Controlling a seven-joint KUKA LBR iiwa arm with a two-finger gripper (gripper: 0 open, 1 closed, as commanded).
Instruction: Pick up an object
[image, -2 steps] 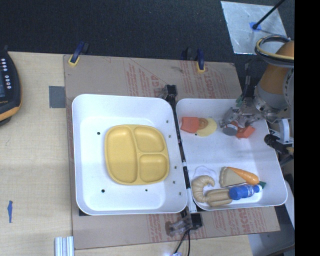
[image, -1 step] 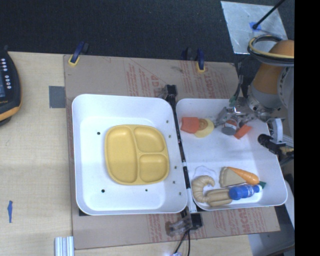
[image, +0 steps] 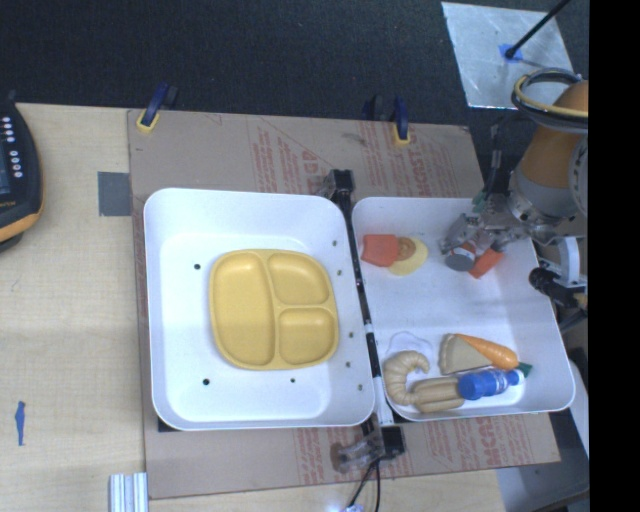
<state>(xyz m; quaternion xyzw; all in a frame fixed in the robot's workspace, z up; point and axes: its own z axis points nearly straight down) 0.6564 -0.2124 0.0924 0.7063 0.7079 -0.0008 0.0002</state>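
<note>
Gripper (image: 478, 252) low in right bin (image: 440, 215), two o'clock corner — fingers clamped on small orange-red toy (image: 486, 263).

A yellow divided plate (image: 273, 307) lies in the left white bin (image: 170, 390). A black and orange controller (image: 15, 170) sits at nine o'clock on the bench (image: 70, 330).
</note>
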